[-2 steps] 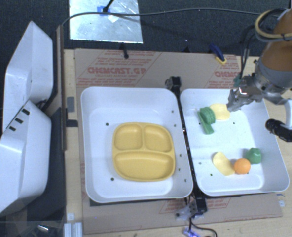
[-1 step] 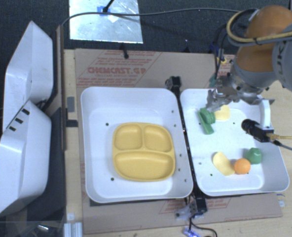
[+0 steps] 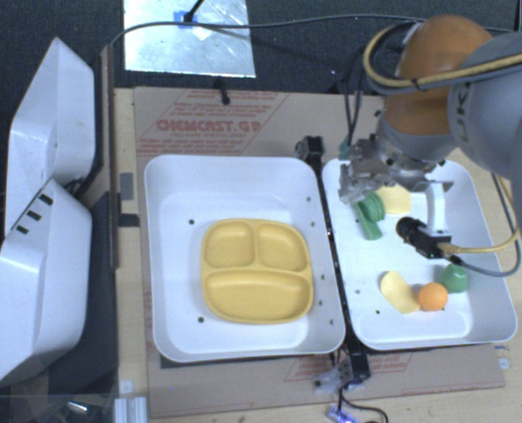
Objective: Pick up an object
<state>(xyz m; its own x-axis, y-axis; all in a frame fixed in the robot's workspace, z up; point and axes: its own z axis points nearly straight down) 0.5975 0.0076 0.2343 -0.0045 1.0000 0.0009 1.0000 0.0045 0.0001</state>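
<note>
My gripper (image 3: 360,189) hangs over the upper left part of the right bin (image 3: 486,324), just above a long green object (image 3: 369,216) that lies on the bin floor. A pale yellow block (image 3: 396,202) sits right beside that green piece, partly hidden by the wrist. Lower in the same bin lie a yellow banana-like piece (image 3: 398,291), an orange ball (image 3: 433,297) and a small green object (image 3: 456,278). Nothing shows between the fingers.
The left bin (image 3: 168,236) holds a yellow divided tray (image 3: 257,270). The grey arm with its orange band (image 3: 437,55) reaches in from the upper right, and a black cable fitting (image 3: 422,236) hangs over the right bin. White housings stand at the far left.
</note>
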